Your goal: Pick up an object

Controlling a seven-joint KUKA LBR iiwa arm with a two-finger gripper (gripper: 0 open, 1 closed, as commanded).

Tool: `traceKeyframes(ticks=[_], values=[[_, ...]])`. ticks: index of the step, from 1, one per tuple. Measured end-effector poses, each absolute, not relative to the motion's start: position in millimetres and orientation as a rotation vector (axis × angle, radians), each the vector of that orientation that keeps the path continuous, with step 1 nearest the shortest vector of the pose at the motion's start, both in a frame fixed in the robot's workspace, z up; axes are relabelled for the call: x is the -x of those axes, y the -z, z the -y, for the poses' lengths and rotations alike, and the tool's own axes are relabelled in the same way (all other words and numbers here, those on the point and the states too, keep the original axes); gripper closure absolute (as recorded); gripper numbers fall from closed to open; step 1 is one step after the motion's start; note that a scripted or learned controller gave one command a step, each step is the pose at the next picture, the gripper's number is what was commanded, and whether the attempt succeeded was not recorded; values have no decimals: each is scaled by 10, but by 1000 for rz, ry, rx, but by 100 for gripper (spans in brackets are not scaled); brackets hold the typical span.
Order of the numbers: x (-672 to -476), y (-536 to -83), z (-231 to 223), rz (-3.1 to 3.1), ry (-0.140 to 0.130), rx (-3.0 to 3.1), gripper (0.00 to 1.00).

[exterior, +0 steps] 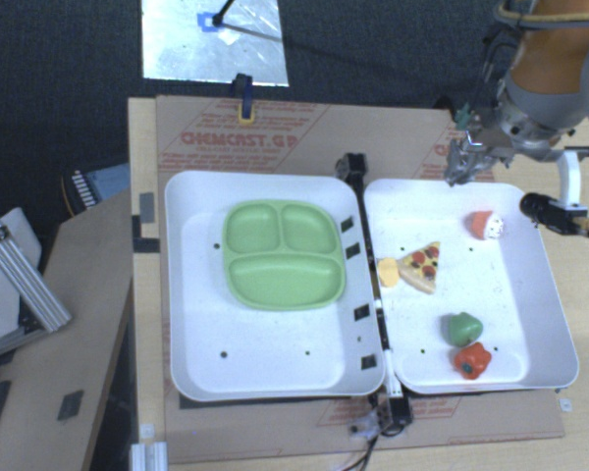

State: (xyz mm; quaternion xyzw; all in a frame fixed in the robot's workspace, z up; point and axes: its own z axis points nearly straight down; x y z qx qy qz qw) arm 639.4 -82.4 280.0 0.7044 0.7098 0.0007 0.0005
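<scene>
In the right bin (540,292) lie a toy pizza slice (421,266), a small yellow piece (387,272) at its left, a red and white toy (486,225), a green pepper (462,328) and a red pepper (472,360). My gripper (460,170) hangs over the back rim of the right bin, left of the red and white toy and clear of every object. Nothing is between its fingers as far as I can see.
The left bin (191,351) holds a green divided plate (283,254). A black divider with clips (361,263) runs between the bins. A shiny metal sheet (214,27) lies on the dark floor behind the bench.
</scene>
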Motion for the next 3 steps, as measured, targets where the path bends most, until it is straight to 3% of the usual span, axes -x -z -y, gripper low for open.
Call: traceKeyframes(ticks=[3], values=[[-6056,-2624,-696,-2233,-3,-2211,100]])
